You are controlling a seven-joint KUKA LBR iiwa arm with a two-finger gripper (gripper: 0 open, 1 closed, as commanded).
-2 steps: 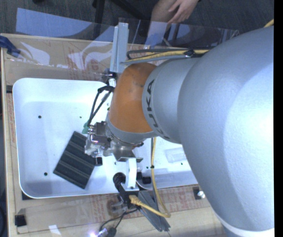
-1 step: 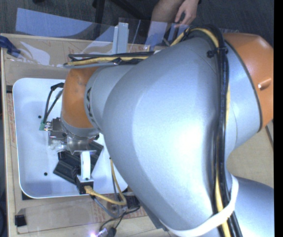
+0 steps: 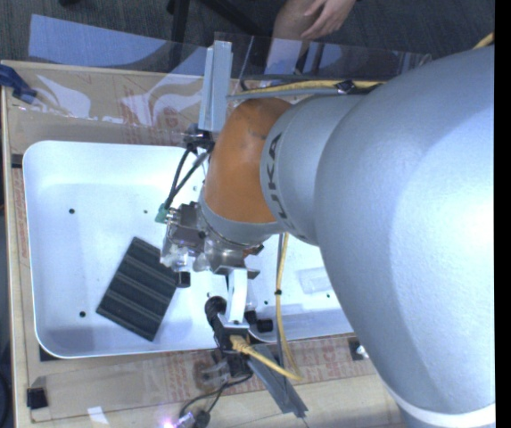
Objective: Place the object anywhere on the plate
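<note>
Arm (image 3: 398,221), grey with an orange band (image 3: 237,163), covers the right half of the camera view and reaches left over the white bin (image 3: 50,239). The bin's left half is visible, and its right part lies under the arm.

The plate (image 3: 139,288), a dark ribbed rectangular slab, rests flat on the bin floor near the bin's lower-left corner. Its long axis runs diagonally, from the bin's lower-left corner up toward the bin's centre, and its ribs run along that axis.

The gripper (image 3: 184,257) hangs just above the plate's upper-right end. Whether it is released, clenched or grasping anything cannot be told from this view.

The object to be placed cannot be identified. Yellow and black cables (image 3: 277,275) trail below the wrist toward the bin's lower edge.
</note>
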